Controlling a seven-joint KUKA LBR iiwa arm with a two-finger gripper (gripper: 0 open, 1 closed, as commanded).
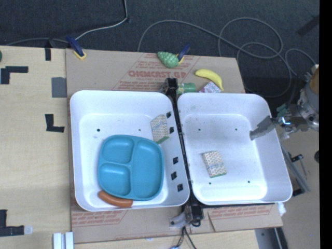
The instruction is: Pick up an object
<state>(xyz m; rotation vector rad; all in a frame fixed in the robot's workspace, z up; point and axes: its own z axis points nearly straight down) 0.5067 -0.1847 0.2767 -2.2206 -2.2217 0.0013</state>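
White bins are sitting side by side on the cardboard sheet (129, 69), so you're getting one shared divider down the middle. From the overhead camera: the right bin (259, 108) is holding just one small wrapped packet (213, 164), lying flat near the floor's middle, well apart from every wall. That's looking like your easiest target, with open room on all sides for a straight-down approach.

The gripper (259, 128) is hanging over the right bin's right rim, with nothing between its fingers; too blurred for you to be reading whether it's open or closed, so I cannot tell.

The left bin (83, 139) is more crowded. The blue divided plate (129, 165) is taking most of the floor, an orange sausage (115, 199) is tucked against the plate's front edge near the wall, and a second packet (160, 127) is leaning by the divider. Those edges are leaving you little finger clearance.

The banana (209, 77) and green toy (168, 58) are lying outside the bins on the cardboard.
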